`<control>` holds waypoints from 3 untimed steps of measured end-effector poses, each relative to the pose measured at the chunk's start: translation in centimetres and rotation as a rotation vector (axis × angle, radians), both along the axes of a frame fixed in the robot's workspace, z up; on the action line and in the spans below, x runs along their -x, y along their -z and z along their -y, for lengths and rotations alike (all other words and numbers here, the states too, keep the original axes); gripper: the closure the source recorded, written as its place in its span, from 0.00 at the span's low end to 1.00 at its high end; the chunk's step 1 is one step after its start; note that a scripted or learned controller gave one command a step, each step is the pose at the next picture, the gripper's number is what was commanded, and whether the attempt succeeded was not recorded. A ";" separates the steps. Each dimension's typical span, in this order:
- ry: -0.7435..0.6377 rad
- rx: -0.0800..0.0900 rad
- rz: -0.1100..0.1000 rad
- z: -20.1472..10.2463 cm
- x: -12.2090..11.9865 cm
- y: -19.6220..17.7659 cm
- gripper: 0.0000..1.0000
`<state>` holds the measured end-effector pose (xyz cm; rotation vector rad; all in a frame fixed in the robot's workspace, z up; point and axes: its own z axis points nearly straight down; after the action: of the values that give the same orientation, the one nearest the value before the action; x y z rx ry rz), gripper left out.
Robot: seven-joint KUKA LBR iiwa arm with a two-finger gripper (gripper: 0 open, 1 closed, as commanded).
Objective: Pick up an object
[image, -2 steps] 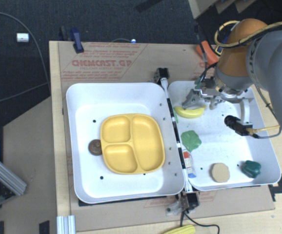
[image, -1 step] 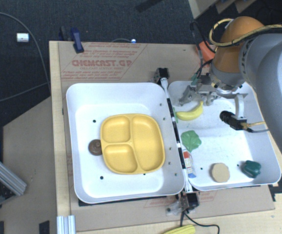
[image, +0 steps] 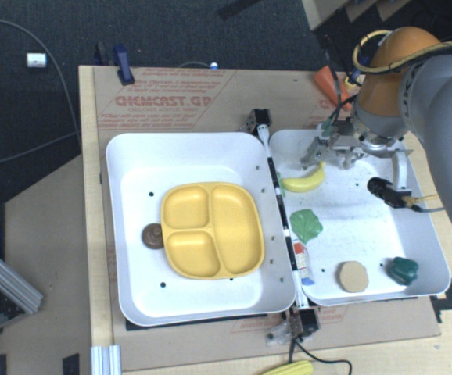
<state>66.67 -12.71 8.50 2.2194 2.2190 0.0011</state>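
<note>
My gripper (image: 329, 155) hangs low over the far end of the right bin (image: 423, 237). A yellow banana (image: 304, 181) lies just below and to the left of it, close to the gripper or touching it. Nearer the front of that bin are a green crumpled thing (image: 306, 224), a tan round disc (image: 353, 276) and a dark green small object (image: 403, 269). I see nothing held in the gripper.
The left bin (image: 132, 280) holds a yellow divided plate (image: 210, 230) with a brown round piece (image: 152, 236) at its left edge. A thin red, white and blue tube (image: 300, 260) lies along the right bin's left wall. The grey arm fills the top right.
</note>
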 end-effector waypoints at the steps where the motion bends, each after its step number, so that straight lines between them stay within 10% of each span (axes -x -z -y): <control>1: -0.001 0.001 0.004 0.0 -0.1 -1.1 1.00; 2: -0.002 -0.003 -0.002 -8.1 4.1 -10.0 1.00; 3: -0.001 -0.003 -0.005 -11.0 5.3 -11.2 1.00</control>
<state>61.39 -1.74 19.67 2.2219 2.2248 -0.0015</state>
